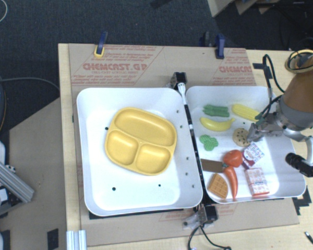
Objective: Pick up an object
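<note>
My gripper (254,133) hangs low over the right bin (281,95), reaching in from the right. It sits just right of a round speckled cookie (240,136) and just above a small red-and-white packet (253,152). Around it lie a yellow corn cob (244,111), a banana (216,123), a green leafy piece (215,110), a broccoli floret (208,142), a red tomato (232,158), a red-orange carrot-like piece (232,181), a waffle (218,186), a brown bar (213,165) and a red-and-white box (256,182).
The left bin (94,155) holds a yellow three-part plate (140,140). A black divider strip (187,121) runs between the bins. The grey arm with its orange band (302,95) covers the right bin's far right side. Cables (268,72) trail at the upper right.
</note>
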### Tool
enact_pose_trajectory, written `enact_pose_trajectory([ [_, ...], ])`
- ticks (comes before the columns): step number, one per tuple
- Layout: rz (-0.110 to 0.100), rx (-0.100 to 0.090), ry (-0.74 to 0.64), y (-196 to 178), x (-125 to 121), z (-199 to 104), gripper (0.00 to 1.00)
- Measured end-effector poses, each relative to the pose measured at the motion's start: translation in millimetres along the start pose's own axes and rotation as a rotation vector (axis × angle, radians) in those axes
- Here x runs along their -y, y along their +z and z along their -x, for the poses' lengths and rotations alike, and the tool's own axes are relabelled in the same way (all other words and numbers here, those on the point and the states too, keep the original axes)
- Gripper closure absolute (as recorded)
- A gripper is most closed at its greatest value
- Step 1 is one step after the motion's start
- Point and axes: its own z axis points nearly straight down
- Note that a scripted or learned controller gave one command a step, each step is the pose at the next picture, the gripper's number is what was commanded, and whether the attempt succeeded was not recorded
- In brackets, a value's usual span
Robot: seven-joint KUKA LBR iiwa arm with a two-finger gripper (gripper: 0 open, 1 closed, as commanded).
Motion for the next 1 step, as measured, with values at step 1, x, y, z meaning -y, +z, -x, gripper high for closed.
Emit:
enact_pose_trajectory([
  [1,-0.003,0.003,0.000,-61.2,-3.4,8.7,1.00],
])
